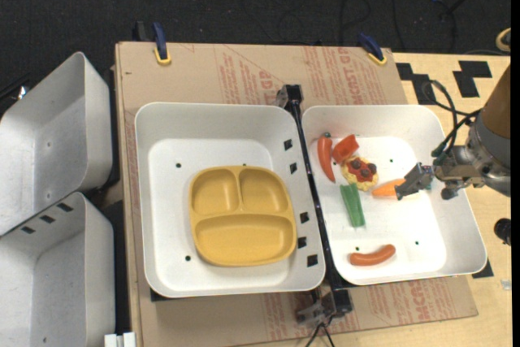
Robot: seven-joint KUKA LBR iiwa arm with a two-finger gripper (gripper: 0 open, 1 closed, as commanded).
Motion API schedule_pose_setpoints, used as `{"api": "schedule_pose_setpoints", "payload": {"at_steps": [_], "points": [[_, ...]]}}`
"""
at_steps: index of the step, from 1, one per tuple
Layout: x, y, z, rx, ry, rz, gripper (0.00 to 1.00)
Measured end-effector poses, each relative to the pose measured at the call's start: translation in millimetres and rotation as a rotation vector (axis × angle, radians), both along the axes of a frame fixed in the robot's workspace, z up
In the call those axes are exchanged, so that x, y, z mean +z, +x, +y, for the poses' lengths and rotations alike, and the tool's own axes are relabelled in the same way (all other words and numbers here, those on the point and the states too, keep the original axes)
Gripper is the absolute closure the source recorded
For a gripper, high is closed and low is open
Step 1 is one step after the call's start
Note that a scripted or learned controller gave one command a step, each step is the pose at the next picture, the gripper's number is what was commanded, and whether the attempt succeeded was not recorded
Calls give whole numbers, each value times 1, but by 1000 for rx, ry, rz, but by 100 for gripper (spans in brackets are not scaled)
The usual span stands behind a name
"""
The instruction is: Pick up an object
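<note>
The right bin [455, 252] holds several toy foods. A red chili [325, 158] and a red wedge [346, 146] lie at its upper left, beside a yellow piece with red and dark toppings [361, 171]. Below them is a green stick [353, 206], and a reddish sausage [372, 256] lies near the front wall. A small orange piece [385, 191] rests mid-bin. My gripper [410, 184] reaches in from the right, low over the bin floor, with its dark tip right against the orange piece's right end.
The left bin [154, 175] bears a yellow divided plate [242, 215]. Two white bins [49, 175] stand off the bench at the far left. A cable loops by the right bin's far right corner [443, 106]. Bare bin floor lies right of the sausage.
</note>
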State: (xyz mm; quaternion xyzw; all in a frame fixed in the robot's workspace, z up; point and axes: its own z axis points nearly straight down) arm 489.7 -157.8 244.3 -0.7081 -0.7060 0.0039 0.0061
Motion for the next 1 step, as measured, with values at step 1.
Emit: {"api": "schedule_pose_setpoints", "payload": {"at_steps": [1], "points": [[6, 3, 1, 4, -3, -13, 0]]}}
